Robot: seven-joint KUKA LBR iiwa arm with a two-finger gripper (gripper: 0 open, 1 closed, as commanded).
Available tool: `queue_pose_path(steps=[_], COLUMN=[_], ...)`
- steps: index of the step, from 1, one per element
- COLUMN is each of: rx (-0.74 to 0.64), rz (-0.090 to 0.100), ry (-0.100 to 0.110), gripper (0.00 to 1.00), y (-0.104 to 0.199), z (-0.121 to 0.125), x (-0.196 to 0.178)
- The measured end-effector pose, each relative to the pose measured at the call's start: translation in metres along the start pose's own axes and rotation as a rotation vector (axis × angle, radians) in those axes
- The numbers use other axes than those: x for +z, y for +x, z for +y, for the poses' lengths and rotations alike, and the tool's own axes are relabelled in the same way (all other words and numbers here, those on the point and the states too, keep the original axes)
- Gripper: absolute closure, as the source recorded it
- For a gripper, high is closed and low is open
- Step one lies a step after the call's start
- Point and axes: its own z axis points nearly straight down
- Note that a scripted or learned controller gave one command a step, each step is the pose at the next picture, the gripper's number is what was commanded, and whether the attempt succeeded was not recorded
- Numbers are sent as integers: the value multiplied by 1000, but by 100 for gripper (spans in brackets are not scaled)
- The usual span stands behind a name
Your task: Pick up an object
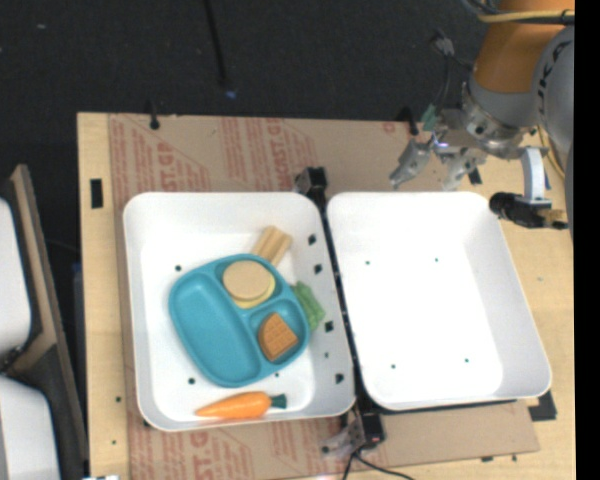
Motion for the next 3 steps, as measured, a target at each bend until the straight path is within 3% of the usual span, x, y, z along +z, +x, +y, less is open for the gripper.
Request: queue_pose_path(steps=[1,3], rx=[-1,0], rz=[-1,-1], ry=[-7,-2], gripper=[0,0], y=[0,-1], z=[1,6], x=[-4,88])
